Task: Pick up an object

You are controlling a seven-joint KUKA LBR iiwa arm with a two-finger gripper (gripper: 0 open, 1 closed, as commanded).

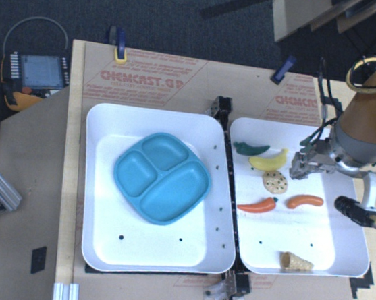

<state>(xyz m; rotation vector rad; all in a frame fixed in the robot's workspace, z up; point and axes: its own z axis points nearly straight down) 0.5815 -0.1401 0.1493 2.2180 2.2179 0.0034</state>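
Note:
The right white bin [341,263] holds several toy foods: a dark green pepper [251,148], a yellow banana [268,162], a round cookie [275,182], an orange-red carrot [256,205], an orange sausage [304,202] and a tan bread wedge [295,262]. My gripper [300,168] hangs over the upper part of this bin, just right of the banana and above the sausage. Nothing shows between it and the bin floor. The grey arm with its orange band [373,111] reaches in from the upper right.
The left white bin [100,227] carries a blue divided plate [163,177]. A black ridge [228,185] separates the two bins. A black part of the arm [357,211] juts over the right bin's right side. Clamps [120,53] sit on the bench's far edge.

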